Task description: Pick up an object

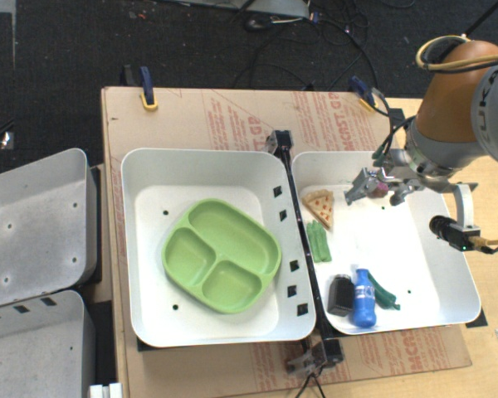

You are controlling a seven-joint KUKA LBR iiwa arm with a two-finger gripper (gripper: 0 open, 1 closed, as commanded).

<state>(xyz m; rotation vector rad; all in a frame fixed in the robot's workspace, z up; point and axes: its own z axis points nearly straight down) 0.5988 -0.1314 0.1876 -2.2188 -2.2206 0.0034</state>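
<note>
The two-finger gripper (380, 186) hovers with fingers apart, holding nothing, near the far edge of the right white bin (448, 284), so I judge the approach step is in hand and the next move calls for descending onto the triangular orange pizza-slice toy (319, 207).

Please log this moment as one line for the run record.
arm: over right bin | gripper: near pizza slice, nothing visibly held | bottle, green plate: untouched

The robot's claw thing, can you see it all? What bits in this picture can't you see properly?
- Gripper, camera view: its fingers are small and dark, so open or shut cannot be told.
- Small pinkish thing at the gripper: too small to name, or to tell whether it is held.
- Black object: partly behind the blue bottle; too dark to identify.
- Arm: cut off by the right edge.
</note>
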